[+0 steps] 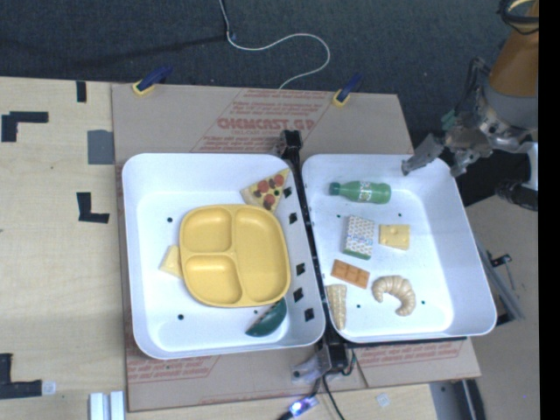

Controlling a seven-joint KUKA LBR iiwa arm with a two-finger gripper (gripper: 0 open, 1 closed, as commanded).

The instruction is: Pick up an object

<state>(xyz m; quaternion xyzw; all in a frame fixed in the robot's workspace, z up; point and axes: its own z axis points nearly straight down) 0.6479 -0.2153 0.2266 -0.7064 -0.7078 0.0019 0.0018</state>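
My gripper [434, 164] hangs over the far right corner of the right bin [468, 261], open, with nothing between its fingers. The right bin holds a green bottle [360, 192] lying on its side, just left of the gripper. Below it lie a patterned block [359, 236], a yellow cheese piece [395, 236], an orange cracker [350, 275], a croissant [395, 292] and a small cone [337, 304].
The left bin [144, 199] holds a yellow divided plate [234, 254], a pizza slice [268, 191], a yellow wedge [169, 259] and a dark green piece [267, 322]. A black divider [302, 234] runs between the bins. A white cable [280, 46] lies behind the bench.
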